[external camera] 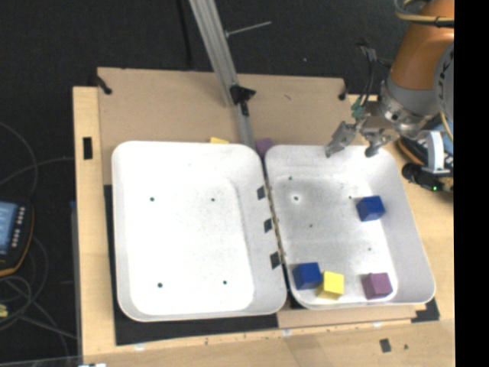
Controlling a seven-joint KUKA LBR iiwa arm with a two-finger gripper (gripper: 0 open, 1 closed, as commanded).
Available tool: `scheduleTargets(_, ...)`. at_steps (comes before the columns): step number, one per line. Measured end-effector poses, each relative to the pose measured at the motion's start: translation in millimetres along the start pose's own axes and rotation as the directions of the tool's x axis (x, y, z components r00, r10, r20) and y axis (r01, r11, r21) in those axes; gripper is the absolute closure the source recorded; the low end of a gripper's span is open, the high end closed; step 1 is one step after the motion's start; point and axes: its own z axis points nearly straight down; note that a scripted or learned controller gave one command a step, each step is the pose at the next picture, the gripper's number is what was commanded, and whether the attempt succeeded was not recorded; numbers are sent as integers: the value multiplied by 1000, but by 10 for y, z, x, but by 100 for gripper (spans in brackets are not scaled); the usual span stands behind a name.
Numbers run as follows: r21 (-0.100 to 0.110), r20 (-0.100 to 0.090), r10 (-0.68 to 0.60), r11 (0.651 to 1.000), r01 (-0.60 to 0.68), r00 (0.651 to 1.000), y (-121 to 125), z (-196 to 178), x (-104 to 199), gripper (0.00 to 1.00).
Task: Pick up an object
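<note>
My hand (353, 142) hangs spread wide and empty over the right bin's (336, 167) far rim, eyeing the blue cube (370, 208) just below: probably light, stiff and smooth-sided, so I'd pinch its two flat opposite faces squarely.

- Two bins sit side by side: left bin (130, 205), right bin (321, 167).
- In the right bin, one block (370, 208) lies at 3 o'clock.
- Three blocks (333, 283) line its 6 o'clock edge.
</note>
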Motion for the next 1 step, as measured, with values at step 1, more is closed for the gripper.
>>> scheduleTargets(1, -5, 2, 13, 1000, -13, 1000, -637, -461, -530, 0)
